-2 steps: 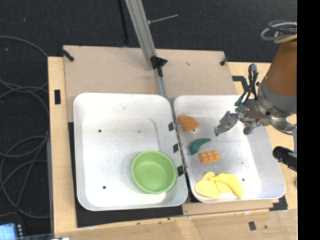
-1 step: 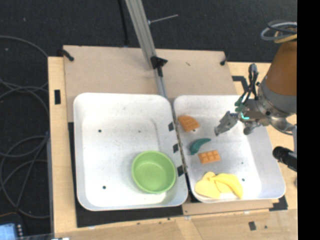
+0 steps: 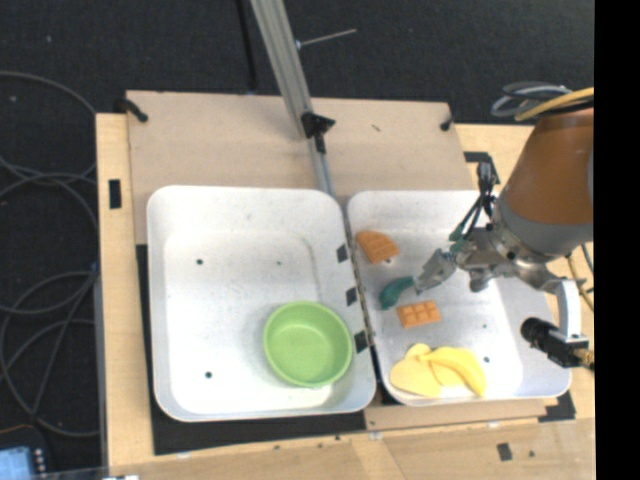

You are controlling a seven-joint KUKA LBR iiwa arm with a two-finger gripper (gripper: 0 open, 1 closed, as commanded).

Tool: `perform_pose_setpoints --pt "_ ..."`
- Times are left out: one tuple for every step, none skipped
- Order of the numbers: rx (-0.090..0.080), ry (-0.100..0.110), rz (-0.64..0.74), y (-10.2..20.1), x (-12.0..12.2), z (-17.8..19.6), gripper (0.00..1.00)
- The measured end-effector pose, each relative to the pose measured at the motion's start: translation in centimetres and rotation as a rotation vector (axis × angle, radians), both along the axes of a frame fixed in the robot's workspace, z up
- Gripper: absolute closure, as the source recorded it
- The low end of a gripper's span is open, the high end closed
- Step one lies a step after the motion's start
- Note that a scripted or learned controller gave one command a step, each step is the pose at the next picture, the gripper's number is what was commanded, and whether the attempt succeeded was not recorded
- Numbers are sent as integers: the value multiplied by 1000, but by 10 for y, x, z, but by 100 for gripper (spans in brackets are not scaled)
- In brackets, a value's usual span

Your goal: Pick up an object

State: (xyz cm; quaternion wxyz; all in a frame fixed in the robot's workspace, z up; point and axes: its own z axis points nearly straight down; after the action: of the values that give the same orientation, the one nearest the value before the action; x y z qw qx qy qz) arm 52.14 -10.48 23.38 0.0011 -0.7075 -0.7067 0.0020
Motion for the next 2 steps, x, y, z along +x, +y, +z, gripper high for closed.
perform_pose_setpoints --pt "1 1 0 -2 -2 -63 0" --pt "0 1 0 0 -1 -126 0"
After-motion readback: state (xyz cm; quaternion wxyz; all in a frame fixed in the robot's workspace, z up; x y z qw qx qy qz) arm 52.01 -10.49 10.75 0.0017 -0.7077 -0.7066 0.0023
